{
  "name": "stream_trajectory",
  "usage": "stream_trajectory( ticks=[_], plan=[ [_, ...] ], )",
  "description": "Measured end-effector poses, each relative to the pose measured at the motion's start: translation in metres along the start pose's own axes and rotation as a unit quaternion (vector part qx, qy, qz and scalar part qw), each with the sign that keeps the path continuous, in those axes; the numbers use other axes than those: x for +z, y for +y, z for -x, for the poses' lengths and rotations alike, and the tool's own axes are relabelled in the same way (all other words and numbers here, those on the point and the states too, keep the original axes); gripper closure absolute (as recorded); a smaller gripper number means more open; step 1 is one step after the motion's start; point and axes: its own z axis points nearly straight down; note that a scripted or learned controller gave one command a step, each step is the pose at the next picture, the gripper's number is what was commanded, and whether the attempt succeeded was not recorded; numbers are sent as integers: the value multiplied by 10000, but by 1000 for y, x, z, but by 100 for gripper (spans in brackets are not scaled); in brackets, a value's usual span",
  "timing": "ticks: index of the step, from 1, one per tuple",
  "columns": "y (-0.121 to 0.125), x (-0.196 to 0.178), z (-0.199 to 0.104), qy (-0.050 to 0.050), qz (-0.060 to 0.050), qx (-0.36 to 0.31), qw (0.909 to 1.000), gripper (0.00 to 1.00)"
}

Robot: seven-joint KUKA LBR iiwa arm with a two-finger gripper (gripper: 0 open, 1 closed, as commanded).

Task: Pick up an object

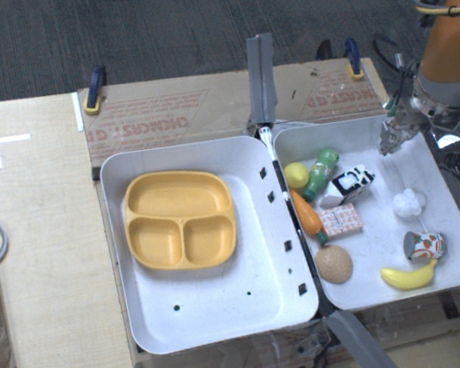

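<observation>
The right bin (435, 182) holds several objects: a yellow-green ball (296, 176), a green bottle (321, 166), a black-and-white toy (353, 180), an orange carrot (306, 212), a pink patterned box (339, 221), a tan round ball (334, 263), a white fluffy ball (408, 203), a yellow banana (408, 276) and a small patterned cup (424, 245). My gripper (391, 140) hangs over the bin's upper right corner, above bare floor, with nothing visibly held. It is well right of the black-and-white toy and above the white ball.
The left bin (146, 311) holds a yellow divided tray (180, 219). A grey divider (263, 88) runs between the bins. Blue clamps (96, 87) (353, 57) sit on the cardboard behind. Cables hang at the right by the arm.
</observation>
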Motion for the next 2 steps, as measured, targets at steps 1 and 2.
stream_trajectory(
  ticks=[1,2],
  plan=[
    [-1,20,-2,28,-19,-224,9997,100],
    [0,10,-2,19,-9,-230,9997,100]
  ],
)
